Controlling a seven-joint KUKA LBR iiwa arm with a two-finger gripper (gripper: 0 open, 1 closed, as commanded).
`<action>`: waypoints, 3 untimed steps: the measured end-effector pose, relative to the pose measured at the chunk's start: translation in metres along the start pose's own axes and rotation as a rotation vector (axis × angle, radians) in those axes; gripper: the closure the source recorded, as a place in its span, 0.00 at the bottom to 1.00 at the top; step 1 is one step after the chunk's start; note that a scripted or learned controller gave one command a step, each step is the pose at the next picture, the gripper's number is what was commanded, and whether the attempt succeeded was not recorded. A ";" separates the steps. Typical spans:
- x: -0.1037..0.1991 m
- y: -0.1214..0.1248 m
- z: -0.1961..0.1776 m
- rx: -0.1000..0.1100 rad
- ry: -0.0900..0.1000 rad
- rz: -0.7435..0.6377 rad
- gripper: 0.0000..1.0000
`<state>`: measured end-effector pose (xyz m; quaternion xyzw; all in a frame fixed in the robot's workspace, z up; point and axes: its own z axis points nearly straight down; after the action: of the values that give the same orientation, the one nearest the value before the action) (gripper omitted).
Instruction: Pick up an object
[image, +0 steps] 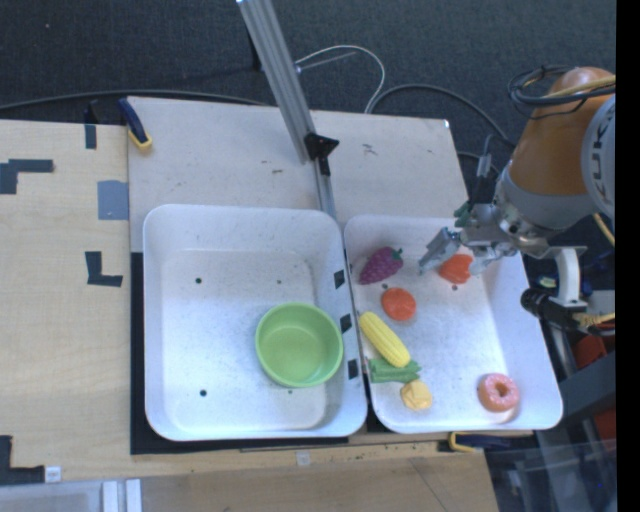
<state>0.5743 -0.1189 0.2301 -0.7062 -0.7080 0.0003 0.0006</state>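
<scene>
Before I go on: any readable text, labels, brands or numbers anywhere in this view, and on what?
"KU": large dark letters on the grey arm, cut off at the frame's edge; the rest of the word is out of view.
No print on the bins, the green bowl or the toy foods.

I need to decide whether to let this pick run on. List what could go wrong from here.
1. The gripper sits over a small red-orange piece near the right bin's far wall; a finger may catch that wall.
2. The piece looks rounded and could squirt out sideways.
3. The purple grapes and the orange tomato lie close by and might get nudged.
</scene>
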 end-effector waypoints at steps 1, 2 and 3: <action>0.000 0.000 0.000 0.000 0.000 0.000 0.00; 0.002 -0.011 0.050 0.006 0.000 0.001 0.00; 0.002 -0.010 0.094 0.006 0.000 0.001 0.00</action>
<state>0.5645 -0.1169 0.1363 -0.7067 -0.7075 0.0025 0.0026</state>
